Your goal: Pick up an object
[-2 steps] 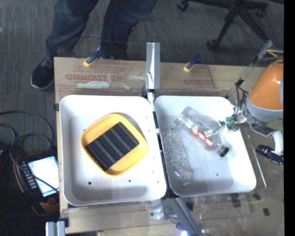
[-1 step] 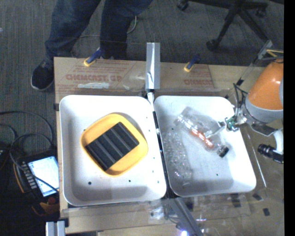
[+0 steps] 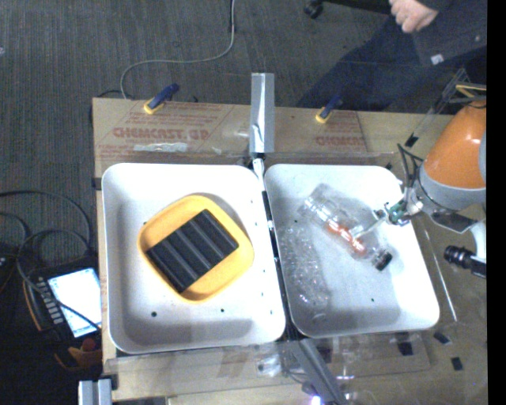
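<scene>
A yellow pad with a black ribbed top (image 3: 198, 247) lies tilted in the middle of the left bin (image 3: 126, 316). In the right bin (image 3: 411, 304) a clear plastic bottle (image 3: 341, 223) with a red label lies slanted, its dark cap (image 3: 383, 259) pointing to the front right. A crumpled clear plastic bottle (image 3: 304, 267) lies along that bin's left side. My gripper (image 3: 398, 210) hangs over the right bin's right rim, just right of the labelled bottle, below the orange band (image 3: 462, 146). Nothing shows in its grasp.
A grey post (image 3: 262, 111) stands behind the seam between the bins. Two clamps (image 3: 160, 97) (image 3: 329, 109) hold the cardboard at the back. A tablet (image 3: 67, 297) and cables lie on the floor at left. A person (image 3: 411, 16) is at the top right.
</scene>
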Motion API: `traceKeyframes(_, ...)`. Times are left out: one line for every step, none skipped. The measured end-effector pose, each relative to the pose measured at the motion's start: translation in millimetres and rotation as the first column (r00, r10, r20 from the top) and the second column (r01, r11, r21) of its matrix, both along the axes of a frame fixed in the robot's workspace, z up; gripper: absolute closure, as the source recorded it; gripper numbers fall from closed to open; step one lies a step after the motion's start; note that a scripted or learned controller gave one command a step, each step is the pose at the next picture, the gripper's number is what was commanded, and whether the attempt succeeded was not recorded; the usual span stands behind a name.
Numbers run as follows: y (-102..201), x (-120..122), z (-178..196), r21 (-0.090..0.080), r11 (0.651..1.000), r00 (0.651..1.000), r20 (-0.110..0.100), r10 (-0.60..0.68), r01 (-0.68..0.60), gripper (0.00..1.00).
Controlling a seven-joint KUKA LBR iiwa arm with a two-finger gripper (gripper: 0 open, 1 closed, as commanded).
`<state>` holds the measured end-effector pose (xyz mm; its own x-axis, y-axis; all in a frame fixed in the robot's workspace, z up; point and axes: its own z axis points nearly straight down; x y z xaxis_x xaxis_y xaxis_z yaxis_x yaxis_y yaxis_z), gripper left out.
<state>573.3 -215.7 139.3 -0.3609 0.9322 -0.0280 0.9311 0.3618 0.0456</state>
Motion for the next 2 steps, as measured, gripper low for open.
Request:
traceKeyframes(0.1,-0.1,-0.2,-0.002,1.0,1.0,-0.002,0.025,-0.025,0.0)
traceKeyframes(0.1,-0.3,-0.2,-0.001,1.0,1.0,-0.003,0.025,-0.025,0.0)
